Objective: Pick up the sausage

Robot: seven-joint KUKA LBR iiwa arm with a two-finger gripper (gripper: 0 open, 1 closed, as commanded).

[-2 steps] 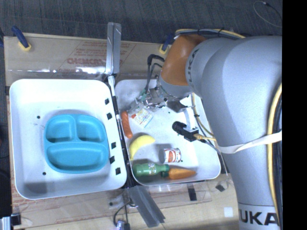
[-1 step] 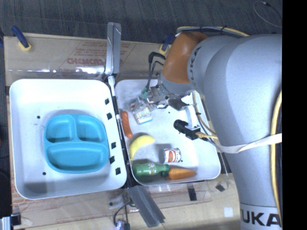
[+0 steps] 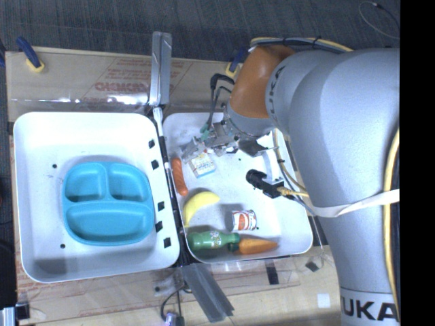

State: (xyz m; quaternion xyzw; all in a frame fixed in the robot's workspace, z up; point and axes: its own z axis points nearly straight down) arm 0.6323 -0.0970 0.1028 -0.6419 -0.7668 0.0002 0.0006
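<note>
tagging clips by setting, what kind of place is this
Most likely a robotics lab bench for pick-and-place trials: a KUKA arm reaches over two white bins, one holding a blue divided tray, the other toy food such as a sausage and carrot.

You see a wooden bench (image 3: 88, 80) on dark grey carpet (image 3: 136, 5). Beyond the bench, cables (image 3: 377, 9) trail over that carpet. A blue clamp (image 3: 30, 53) grips the bench's far left corner.
</note>
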